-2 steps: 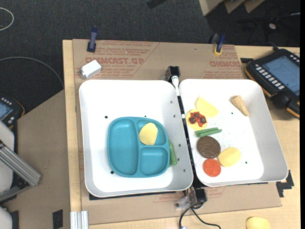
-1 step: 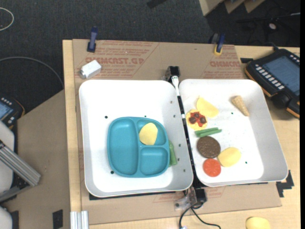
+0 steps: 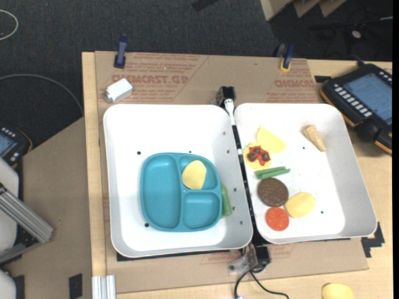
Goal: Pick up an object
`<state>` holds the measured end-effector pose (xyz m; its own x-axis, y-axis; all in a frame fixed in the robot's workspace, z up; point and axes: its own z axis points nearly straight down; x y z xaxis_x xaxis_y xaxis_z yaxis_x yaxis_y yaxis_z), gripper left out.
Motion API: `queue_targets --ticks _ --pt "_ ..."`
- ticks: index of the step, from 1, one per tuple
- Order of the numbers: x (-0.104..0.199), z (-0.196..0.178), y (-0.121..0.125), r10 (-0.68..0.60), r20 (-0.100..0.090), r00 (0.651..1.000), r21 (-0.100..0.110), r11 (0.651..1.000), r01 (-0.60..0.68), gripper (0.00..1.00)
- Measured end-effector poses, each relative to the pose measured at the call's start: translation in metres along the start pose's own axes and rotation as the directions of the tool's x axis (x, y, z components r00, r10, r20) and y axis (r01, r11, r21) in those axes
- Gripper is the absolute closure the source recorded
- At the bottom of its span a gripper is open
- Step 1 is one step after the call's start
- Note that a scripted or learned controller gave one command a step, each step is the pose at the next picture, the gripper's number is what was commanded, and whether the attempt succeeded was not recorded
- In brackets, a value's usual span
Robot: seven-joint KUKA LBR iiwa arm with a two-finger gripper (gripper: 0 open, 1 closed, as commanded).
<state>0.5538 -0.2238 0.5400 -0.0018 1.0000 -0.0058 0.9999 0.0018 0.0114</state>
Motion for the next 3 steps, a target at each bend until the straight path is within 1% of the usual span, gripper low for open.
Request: queue_targets --ticks 1,2,3 --pt "0.000 0.056 -0.055 0.004 -0.008 1.000 0.016 1.000 -0.004 1.00" --pt "0.000 0.001 -0.029 0.000 -0.001 1.000 0.002 1.000 0.000 1.00" --pt "0.001 0.068 -0.078 0.004 -0.008 1.000 0.018 1.000 -0.004 1.00"
